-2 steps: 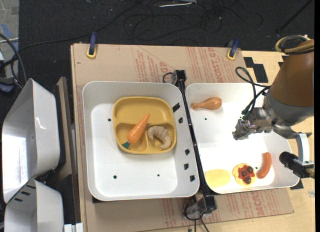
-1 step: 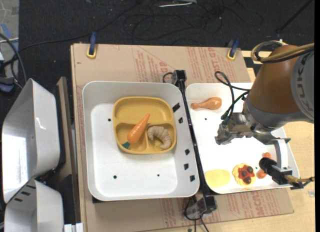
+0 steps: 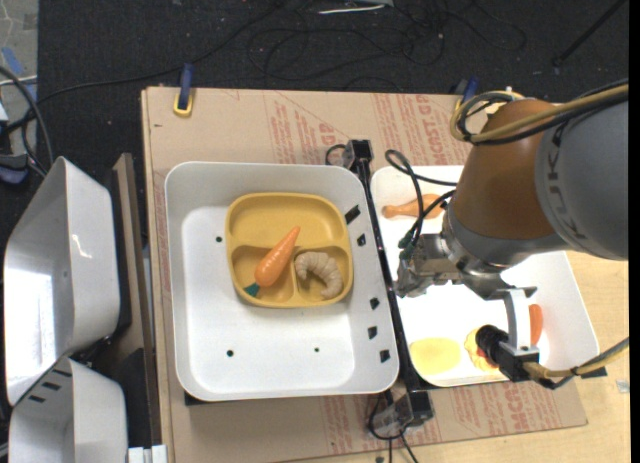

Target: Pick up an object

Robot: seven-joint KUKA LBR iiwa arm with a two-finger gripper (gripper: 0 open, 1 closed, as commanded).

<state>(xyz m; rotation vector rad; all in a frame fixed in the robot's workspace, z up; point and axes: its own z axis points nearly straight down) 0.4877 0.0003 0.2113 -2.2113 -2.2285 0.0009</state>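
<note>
This is a robotics lab, not a home. The surface is flattened printed cardboard clamped at its far edge, set over dark carpet strewn with loose black cables. Two white bins hold toy food in a yellow divided plate, beneath an industrial grey-and-orange arm.

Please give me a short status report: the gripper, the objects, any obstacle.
Arm hangs over the right bin; jaws hidden under the wrist. Carrot and shrimp sit in the yellow tray, left bin, untouched. Nothing seen held.
</note>
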